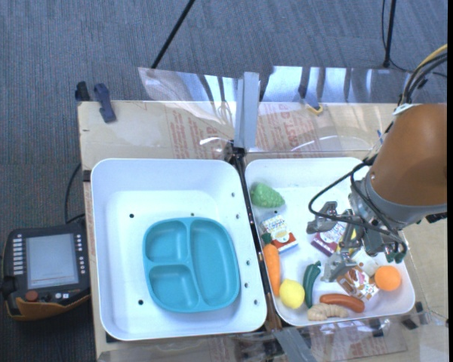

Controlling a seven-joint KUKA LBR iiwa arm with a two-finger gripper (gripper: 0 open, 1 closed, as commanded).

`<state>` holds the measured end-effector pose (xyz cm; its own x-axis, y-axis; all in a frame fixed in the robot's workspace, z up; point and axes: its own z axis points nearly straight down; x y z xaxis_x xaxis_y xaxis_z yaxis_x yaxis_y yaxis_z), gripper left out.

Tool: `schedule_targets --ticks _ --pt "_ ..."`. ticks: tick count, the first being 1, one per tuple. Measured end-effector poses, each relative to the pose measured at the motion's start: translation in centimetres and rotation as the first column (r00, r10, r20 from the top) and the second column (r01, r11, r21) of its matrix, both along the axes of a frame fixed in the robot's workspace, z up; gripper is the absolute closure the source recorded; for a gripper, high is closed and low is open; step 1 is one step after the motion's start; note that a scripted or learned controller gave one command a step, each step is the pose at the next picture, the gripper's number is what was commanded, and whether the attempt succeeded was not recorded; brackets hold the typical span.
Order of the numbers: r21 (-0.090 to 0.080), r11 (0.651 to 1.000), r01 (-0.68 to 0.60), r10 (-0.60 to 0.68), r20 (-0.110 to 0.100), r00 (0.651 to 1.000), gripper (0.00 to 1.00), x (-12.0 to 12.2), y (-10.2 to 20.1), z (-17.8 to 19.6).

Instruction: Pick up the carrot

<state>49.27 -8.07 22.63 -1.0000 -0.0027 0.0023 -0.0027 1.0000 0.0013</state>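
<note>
The big grey and orange arm (411, 164) covers the far right side of the right bin (317, 168), so some toys under it are hard to make out. The gripper (347, 256) hangs low over small packets — I cannot tell if it is open or closed. The carrot (272, 268) is long, smooth and orange. It lies just left of the gripper, by the bin's left wall, touching a round yellow lemon (291, 293). Far left of the gripper sits a shiny blue plate (192, 265) with three parts.
</note>
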Motion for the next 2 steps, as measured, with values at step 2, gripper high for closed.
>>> schedule_targets --ticks 2 --pt "-0.002 0.912 0.410 -0.410 0.001 0.912 0.00 7.3 7.8 -4.0"
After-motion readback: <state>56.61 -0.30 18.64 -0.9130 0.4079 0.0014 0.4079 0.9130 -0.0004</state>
